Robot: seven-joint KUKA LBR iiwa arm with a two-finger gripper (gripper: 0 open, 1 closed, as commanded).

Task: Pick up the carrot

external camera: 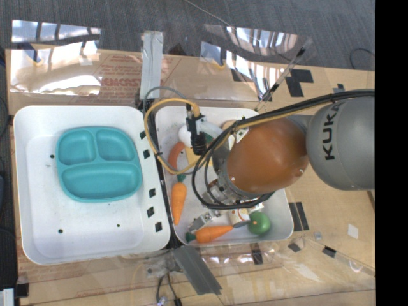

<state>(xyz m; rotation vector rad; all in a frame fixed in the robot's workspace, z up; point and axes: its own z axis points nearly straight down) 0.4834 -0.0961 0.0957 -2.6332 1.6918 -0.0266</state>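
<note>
If you're after the carrot [178,199]: it's in the right bin [281,206], lying lengthwise against the wall that borders the other bin, tip pointing to the near edge.
Second carrot [213,233]: heads up, there's another one lying crosswise along the near wall of the same bin. From this angle you can't really say which one the program is going for.
Progress: I'd call it not done yet. Both carrots look like they're flat on the bin floor and nothing seems lifted. The reach-in part looks finished, so the grab and the lift are what's left.
Gripper [207,220]: it's tucked under the wrist, low in the bin, right between the two carrots. You can't tell whether it's spread or pinched, and you can't see a carrot in it.
Arm [338,145]: comes in from the right, and its orange band [264,158] covers most of the middle of the right bin, with black and yellow cables [167,104] looping over the far end.
Rest of the right bin: a green ball [259,223] near the second carrot's thick end, plus an orange and white piece [176,154] farther back.
Left bin [25,171]: holds a teal divided plate [99,164], well apart from the action.
</note>
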